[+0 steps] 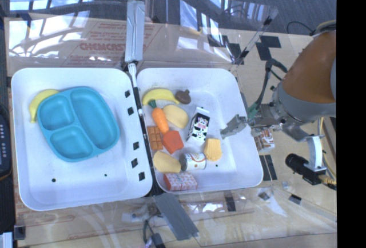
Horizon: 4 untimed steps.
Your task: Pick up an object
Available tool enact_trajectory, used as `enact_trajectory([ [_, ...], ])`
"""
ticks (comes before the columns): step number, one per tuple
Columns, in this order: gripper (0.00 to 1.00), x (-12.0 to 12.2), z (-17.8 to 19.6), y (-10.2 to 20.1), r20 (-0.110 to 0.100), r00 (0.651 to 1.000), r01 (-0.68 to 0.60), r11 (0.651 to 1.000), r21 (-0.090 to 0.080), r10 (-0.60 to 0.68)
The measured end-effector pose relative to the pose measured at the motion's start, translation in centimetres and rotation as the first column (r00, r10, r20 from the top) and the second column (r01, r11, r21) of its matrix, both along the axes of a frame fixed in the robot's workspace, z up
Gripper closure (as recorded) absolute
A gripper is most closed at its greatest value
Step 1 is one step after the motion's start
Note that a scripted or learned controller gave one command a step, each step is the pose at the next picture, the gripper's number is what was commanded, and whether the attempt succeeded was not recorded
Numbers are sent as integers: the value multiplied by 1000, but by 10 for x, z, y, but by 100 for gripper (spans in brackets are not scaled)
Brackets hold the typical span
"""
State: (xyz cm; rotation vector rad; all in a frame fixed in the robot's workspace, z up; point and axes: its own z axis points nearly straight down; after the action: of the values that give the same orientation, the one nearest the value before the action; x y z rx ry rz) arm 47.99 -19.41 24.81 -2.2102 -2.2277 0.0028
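So you've got the right bin (243, 101) packed with toy food, and I'll place everything off the little milk carton (198, 125) with the cow print, sitting roughly in the middle of it. Just left of the carton there's a pale yellow lemon-ish piece (175, 115) and an orange carrot (160, 120) touching it. Up and left of the carton you'll see a banana (159, 95) with a small brown thing (183, 96) right at its tip. Down and left of the carton is an orange-red block (172, 141) next to a brown waffle-looking bar (153, 137). Just below the carton there's a small can (194, 160) lying on its side, a yellow potato-ish lump (166, 162) left of that, and a pinkish box (180, 181) near the bin's front edge. Right below the carton's right corner sits a yellow corn-like chunk (213, 150).

Your gripper (234, 125) is just right of the carton, hanging over the bin's right side, close to the corn chunk but not touching anything I can make out. Nothing's between its tips as far as you can see. How wide it's spread, honestly can't tell from this angle.

Well left of the carton, the left bin (28, 184) holds a blue divided plate (79, 122) with another banana (40, 100) tucked against its upper left edge.
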Motion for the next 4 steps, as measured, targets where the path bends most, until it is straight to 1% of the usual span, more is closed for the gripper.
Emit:
enact_trajectory([
  [1, 0, 24, -155, 53, 6, 972, -236, 972, -2, 236],
  [2, 100, 24, -147, 53, 3, 970, -242, 970, -1, 242],
  [3, 0, 24, -147, 53, 3, 970, -242, 970, -1, 242],
  [4, 0, 82, -156, 89, 4, 975, -223, 975, -1, 223],
])
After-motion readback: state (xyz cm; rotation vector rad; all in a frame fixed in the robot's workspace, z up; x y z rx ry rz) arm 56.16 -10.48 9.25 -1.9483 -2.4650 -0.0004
